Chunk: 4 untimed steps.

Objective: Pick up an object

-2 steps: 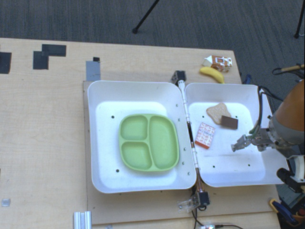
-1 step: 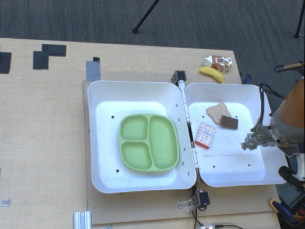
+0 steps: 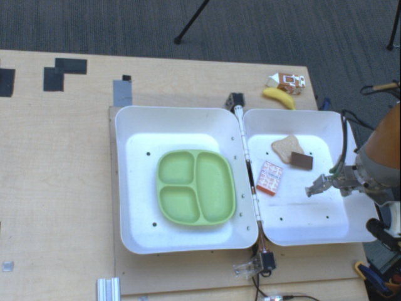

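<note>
Seemingly untouched, three small objects lie in the right-hand white bin (image 3: 294, 227): a tan, bread-like slice (image 3: 286, 147) toward the bin's far side, a dark brown block (image 3: 302, 161) touching the slice's near right edge, and a flat red-and-white patterned packet (image 3: 269, 178) lying apart from both, nearer the divide between the bins. Just to the right of these, the gripper (image 3: 321, 187) of the grey arm reaches in over the same bin, its fingertips low above the white floor and well clear of all three objects; nothing sits between the fingers, and whether the jaws stand open or closed cannot be told from this angle. The arm's orange band (image 3: 383, 140) shows at the right edge, with a dark cable (image 3: 344, 144) curving down along the bin's right wall. In the left-hand white bin (image 3: 135, 187) rests a pale green tray (image 3: 195, 187) with three compartments. Beyond the bins, on the wooden bench (image 3: 56, 187), a yellow banana (image 3: 278, 97) lies beside a small orange-and-white carton (image 3: 289, 81), near the bench's far right corner.
</note>
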Motion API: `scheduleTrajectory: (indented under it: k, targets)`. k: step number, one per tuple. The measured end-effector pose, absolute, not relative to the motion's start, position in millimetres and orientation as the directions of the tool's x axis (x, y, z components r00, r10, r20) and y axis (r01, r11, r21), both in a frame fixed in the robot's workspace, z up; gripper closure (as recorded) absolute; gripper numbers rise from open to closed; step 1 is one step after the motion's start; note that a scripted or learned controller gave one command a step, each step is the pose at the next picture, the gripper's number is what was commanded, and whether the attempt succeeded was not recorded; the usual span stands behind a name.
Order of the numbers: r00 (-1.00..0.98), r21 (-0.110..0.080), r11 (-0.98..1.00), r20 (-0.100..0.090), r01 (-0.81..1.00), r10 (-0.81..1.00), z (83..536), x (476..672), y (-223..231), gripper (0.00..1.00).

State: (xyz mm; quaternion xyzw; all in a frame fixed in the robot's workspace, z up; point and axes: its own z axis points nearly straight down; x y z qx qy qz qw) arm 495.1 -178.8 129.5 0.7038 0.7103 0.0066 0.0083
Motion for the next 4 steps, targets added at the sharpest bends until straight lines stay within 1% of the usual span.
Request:
scheduleTrajectory:
  k: [1, 2, 3, 4]
  targets:
    - [-0.003, 0.007, 0.003, -0.002, 1.0, 1.0, 86.6, 488.7, -138.9, 0.0]
    - [-0.005, 0.012, 0.005, -0.003, 1.0, 1.0, 98.0, 490.9, -138.6, 1.0]
    - [-0.005, 0.012, 0.005, -0.003, 1.0, 1.0, 97.9, 490.9, -138.6, 0.0]
    - [-0.008, 0.015, 0.008, -0.002, 1.0, 1.0, 108.4, 492.4, -138.0, 1.0]
